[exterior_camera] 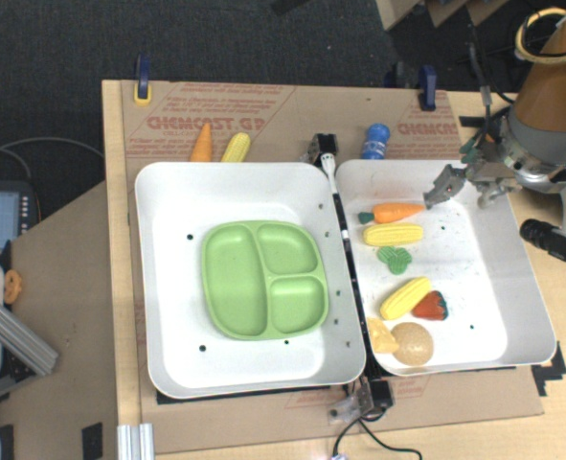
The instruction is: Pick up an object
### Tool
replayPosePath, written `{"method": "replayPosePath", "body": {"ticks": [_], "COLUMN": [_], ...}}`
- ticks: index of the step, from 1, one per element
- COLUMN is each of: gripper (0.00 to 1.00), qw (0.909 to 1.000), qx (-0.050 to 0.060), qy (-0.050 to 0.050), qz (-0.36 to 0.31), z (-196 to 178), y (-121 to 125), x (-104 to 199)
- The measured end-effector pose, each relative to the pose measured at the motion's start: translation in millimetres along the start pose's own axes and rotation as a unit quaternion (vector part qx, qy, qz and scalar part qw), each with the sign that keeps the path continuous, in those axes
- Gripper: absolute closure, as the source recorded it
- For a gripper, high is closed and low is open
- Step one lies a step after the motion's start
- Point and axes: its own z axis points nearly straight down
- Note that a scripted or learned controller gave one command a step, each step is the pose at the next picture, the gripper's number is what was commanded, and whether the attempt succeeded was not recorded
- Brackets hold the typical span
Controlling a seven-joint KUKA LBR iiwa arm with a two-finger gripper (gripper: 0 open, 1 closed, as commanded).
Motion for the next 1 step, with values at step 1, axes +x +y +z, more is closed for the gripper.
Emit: {"method": "replayPosePath", "body": {"ticks": [1], "gripper": [0.00], "qw": [1.0000], "qx": [0.003], "qy": [0.002], "qz": [0.001], "z": [112.6], "y": [-32.9], "x": [19.2]}}
